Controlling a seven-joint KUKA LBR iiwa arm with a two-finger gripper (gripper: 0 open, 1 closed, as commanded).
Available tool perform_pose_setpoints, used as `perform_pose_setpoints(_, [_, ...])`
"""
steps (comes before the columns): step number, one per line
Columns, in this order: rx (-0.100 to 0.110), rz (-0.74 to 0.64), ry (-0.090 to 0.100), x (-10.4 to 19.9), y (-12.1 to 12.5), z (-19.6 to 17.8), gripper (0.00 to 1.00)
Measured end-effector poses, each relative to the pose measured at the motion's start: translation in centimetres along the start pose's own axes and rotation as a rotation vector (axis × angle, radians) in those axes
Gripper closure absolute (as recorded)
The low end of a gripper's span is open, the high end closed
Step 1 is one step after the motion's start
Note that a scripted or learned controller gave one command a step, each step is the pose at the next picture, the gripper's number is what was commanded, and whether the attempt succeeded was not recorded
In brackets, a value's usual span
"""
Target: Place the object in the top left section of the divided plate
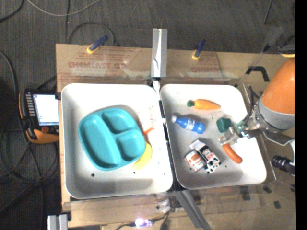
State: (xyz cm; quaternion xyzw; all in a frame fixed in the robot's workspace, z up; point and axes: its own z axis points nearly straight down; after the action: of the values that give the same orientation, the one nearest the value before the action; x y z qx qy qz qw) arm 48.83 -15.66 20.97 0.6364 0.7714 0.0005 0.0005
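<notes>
Camera view: gripper (233, 134) hovers in the right bin (249, 174) above a sausage (232, 153); whether its jaws are open, I cannot tell. Plate (112, 138) sits in the left bin (76, 178).

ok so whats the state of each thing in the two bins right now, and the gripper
turquoise divided plastic plate: in left bin, sections bare
yellow banana-shaped toy: beside the plate's lower right rim, partly tucked under it
orange toy carrot: lying flat, right bin
blue toy bottle: on its side
red and white can: lying down
black and white carton: lying next to the can
orange-red toy sausage: lying just below the gripper
gripper: low over right bin
</notes>
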Motion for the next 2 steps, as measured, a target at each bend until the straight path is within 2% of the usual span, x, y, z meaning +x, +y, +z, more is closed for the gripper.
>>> perform_pose_setpoints(1, [0.000,0.000,0.000,0.00,0.00,0.00,0.00])
perform_pose_setpoints(2, [-0.001,-0.001,-0.001,0.00,0.13,-0.93,1.00])
